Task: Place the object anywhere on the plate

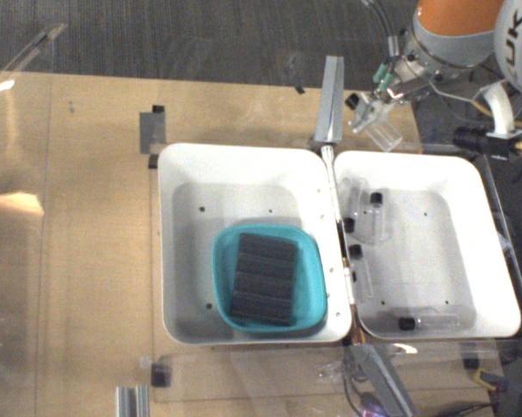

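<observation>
Pale wood makes up the counter (69, 259), and it carries two shallow white bins side by side, touching along their inner rims. One teal plate (308, 263), squarish with rounded corners, sits in the left bin (178, 233), toward its near side and closer to the right wall. One dark ribbed block (264, 278), the object, lies flat on that plate, slightly tilted, inside the plate's rim. The right bin (469, 233) holds clear plastic pieces with black caps: one against its left wall near the divider, with three dark caps visible along that side, and one lying along the near wall with a single black cap; exact shapes are hard to make out because they are transparent. One grey arm with an orange band (456, 3) reaches in at the upper right, beyond the right bin's far rim. Its gripper (375, 115) hangs over the counter just past that rim; whether the fingers are open or closed cannot be told.
</observation>
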`<state>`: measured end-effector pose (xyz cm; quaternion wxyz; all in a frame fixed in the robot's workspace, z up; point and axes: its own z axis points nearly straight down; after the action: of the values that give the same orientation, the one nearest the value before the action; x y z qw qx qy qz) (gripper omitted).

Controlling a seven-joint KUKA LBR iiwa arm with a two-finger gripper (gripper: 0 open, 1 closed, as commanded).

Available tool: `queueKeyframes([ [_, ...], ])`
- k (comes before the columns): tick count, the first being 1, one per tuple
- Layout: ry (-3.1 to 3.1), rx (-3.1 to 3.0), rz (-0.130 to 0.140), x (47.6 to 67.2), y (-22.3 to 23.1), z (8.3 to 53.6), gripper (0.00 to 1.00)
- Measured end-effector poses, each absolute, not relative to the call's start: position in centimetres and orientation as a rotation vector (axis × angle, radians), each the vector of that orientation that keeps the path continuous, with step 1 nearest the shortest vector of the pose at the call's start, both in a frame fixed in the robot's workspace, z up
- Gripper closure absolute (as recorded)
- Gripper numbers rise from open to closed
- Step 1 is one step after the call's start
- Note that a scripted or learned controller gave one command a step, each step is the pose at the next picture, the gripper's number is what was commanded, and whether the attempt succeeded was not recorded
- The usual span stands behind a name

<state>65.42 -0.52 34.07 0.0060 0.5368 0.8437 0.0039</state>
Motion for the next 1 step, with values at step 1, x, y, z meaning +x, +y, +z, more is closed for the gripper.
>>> queueKeyframes([
  [1,2.731,1.545,0.005,57.59,1.87,26.14,1.00],
])
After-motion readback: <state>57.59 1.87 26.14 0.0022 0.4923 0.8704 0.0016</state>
